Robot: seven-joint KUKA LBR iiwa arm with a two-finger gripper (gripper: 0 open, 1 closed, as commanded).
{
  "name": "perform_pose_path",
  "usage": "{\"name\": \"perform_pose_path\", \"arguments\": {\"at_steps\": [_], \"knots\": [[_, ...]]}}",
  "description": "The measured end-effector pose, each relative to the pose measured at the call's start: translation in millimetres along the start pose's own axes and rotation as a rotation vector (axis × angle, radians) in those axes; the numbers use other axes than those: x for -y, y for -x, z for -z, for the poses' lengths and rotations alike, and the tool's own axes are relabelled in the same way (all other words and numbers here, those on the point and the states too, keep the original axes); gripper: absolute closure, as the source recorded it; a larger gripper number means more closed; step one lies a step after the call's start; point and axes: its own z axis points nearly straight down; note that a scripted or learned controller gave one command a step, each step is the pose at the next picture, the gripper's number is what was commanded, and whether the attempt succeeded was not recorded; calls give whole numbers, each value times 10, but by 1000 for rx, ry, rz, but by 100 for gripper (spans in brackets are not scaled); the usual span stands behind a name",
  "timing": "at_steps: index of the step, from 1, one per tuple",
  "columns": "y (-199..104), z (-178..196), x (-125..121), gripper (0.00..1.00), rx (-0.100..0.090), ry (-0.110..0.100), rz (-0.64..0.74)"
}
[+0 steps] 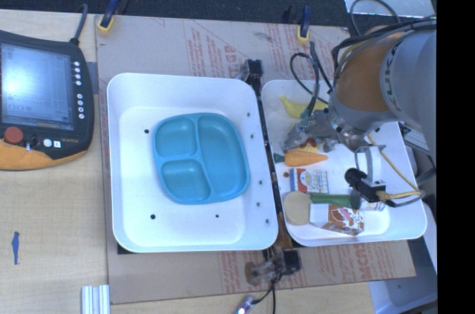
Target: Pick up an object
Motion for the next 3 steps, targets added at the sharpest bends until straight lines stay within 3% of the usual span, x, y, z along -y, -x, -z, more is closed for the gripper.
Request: {"name": "perform_pose_path", "arguments": {"at_steps": [2, 3], "knots": [[23, 14, -614, 0, -1, 3, -1], [132, 2, -235, 0, 0, 0, 0]]}}
